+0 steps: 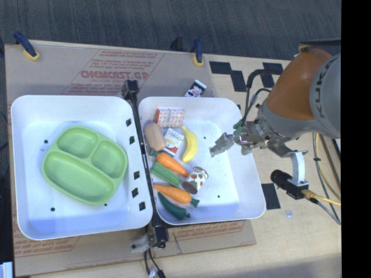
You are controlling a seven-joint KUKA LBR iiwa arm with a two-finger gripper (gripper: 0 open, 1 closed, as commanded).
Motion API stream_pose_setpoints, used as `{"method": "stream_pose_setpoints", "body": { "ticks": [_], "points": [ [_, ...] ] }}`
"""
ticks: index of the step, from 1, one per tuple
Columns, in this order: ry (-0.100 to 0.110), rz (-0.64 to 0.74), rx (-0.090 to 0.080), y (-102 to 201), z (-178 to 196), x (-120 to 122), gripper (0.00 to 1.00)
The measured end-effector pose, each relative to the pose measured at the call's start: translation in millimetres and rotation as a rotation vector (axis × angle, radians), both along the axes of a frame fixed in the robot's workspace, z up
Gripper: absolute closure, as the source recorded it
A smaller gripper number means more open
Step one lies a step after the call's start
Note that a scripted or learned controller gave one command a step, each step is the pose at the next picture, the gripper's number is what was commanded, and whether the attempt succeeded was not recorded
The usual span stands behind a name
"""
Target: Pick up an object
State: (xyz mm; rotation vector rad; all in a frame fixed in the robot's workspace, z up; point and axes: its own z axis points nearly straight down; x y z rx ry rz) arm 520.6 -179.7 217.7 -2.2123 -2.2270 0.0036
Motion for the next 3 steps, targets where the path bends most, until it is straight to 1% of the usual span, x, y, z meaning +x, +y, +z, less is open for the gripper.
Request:
{"method": "stream_pose_setpoints", "body": {
  "ticks": [3],
  "points": [
    [-0.001,0.0,-0.001,-0.3,0.5,0.2,0.0]
  ]
}}
